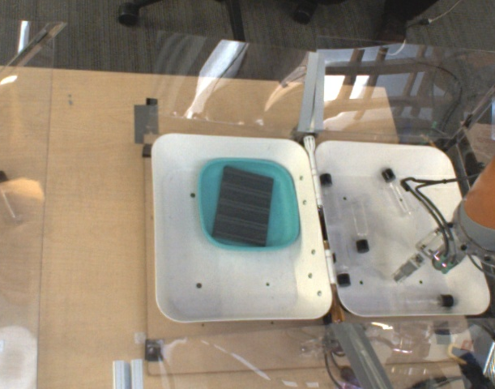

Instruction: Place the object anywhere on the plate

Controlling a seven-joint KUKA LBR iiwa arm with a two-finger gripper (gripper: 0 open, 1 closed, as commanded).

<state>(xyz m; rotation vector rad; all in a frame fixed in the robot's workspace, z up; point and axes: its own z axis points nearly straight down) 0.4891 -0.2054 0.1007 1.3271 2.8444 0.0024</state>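
Observation:
A teal plate (288, 217) sits in the left white bin (178, 274), toward its back. A dark grey ribbed rectangular object (244, 206) lies flat on the plate, slightly tilted, well inside its rim. My gripper (409, 269) hangs low over the right bin (377, 298), near its front right part, far to the right of the plate. Nothing is visible in it. The arm's orange band (484, 203) shows at the right edge.
Several small black pegs (361, 245) dot the right bin's floor. A clear tube-like piece (394, 191) lies near its back. Black cables (429, 197) loop from the arm over that bin. A metal post (312, 96) rises behind the divide between the bins.

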